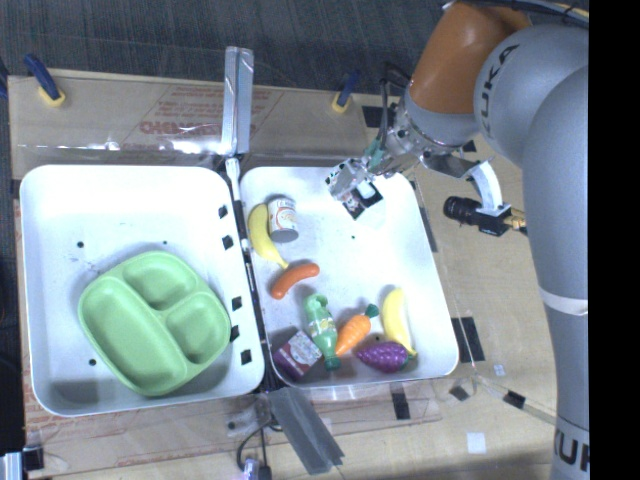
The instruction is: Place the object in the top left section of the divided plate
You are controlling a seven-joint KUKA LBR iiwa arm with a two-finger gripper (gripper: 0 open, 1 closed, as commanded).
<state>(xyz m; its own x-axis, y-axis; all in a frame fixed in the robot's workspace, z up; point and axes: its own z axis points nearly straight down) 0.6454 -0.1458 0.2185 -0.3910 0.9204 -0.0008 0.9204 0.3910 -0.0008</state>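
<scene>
Grapes [383, 355], a carrot [352, 333], a green bottle [320, 330] and a dark red packet [297, 354] crowd the right bin's [420, 268] 6 o'clock edge, with a banana [397, 318] beside them. Left bin [50, 268] holds the green plate [155, 320] at its centre, all sections bare. Further up lie a sausage [294, 278], a second banana [262, 234] and a can [283, 218] at 10 o'clock. Gripper [352, 188] hangs over the right bin's 12 o'clock rim; I cannot tell its opening, and nothing shows in it.
</scene>
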